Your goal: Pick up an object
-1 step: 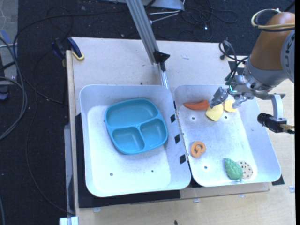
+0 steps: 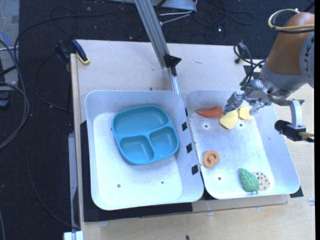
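You are looking down at a bench [image 2: 125,59] bearing two shallow white bins side by side. The left bin [image 2: 100,184] is holding a blue divided plate [image 2: 145,134] with three compartments, lying flat near the bin's middle. The right bin [image 2: 280,154] is holding the small items. An orange carrot-shaped piece [image 2: 209,112] is lying near its far edge. Just beside it, a pale yellow piece [image 2: 229,119] is resting on the bin floor. A second yellow piece [image 2: 245,113] is sitting close to the first, directly under the tool. Nearer the middle of this bin, an orange pretzel-shaped ring [image 2: 211,158] is lying alone. At the near corner, a green leafy piece [image 2: 248,179] is touching a speckled round cookie [image 2: 261,180].

The arm [image 2: 290,49] is reaching in from the right, its orange band showing above the wrist. The gripper [image 2: 242,104] is hanging low over the far part of the right bin, just above the two yellow pieces. You cannot tell from this angle how the tool is set, nor whether anything is caught in it. Both yellow pieces appear to be lying on the bin floor.

A slanted metal pole [image 2: 152,26] is crossing the bench from the top of the view, ending near the gap between the bins.
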Tool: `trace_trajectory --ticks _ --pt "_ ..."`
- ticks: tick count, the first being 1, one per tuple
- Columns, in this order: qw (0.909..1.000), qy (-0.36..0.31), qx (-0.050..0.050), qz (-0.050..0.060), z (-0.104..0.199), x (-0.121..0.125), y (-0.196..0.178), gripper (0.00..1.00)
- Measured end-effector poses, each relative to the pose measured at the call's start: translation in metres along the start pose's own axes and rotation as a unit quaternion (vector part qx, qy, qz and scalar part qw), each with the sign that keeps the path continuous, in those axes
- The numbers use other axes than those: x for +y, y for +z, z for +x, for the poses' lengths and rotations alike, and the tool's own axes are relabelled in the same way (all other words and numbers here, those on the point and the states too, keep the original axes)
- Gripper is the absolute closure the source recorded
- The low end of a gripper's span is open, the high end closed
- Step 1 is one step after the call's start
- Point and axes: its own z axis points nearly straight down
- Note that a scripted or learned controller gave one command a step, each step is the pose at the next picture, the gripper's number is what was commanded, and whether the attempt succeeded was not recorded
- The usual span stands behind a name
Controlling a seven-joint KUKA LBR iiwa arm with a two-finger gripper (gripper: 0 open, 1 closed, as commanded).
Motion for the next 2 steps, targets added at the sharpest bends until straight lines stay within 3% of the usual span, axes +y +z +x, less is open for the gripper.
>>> trace_trajectory --ticks 2 --pt "1.0000 0.001 0.000 0.003 0.010 -0.008 0.095 0.00"
